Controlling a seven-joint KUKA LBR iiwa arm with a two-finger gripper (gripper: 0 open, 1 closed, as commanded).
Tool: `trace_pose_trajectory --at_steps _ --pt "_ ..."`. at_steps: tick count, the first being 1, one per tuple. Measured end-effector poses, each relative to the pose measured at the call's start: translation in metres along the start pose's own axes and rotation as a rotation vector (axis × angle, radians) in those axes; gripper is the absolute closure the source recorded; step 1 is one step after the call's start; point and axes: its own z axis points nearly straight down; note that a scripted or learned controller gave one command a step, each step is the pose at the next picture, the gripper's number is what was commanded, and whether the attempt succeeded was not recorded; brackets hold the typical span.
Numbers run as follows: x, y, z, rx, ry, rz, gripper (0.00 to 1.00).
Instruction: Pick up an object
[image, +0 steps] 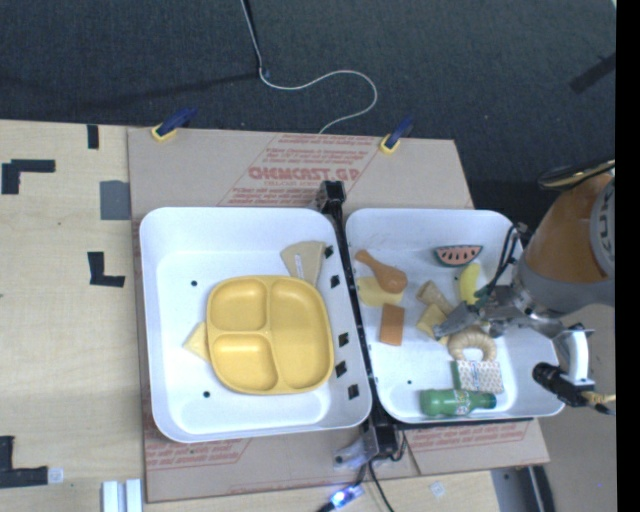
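Over the right bin (400, 222) I see my pincer (462, 322) just above the pale ring (471, 346), beside the yellow banana (468, 282); its grip state I cannot tell.

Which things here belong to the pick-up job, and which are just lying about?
In play: hand, ring-shaped pastry, yellow banana, tan block near it.

Lying about: yellow divided plate, watermelon slice, green bottle, white cable.
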Motion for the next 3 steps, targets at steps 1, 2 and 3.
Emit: trace_pose_trajectory --at_steps 1,2,3 --pt "0.001 0.0 0.023 -0.003 -0.002 -0.001 0.0" --pt "0.001 0.001 0.011 -0.005 -0.002 -0.001 1.0" --pt "0.006 0.011 -0.044 -0.007 -0.001 -0.001 1.0"
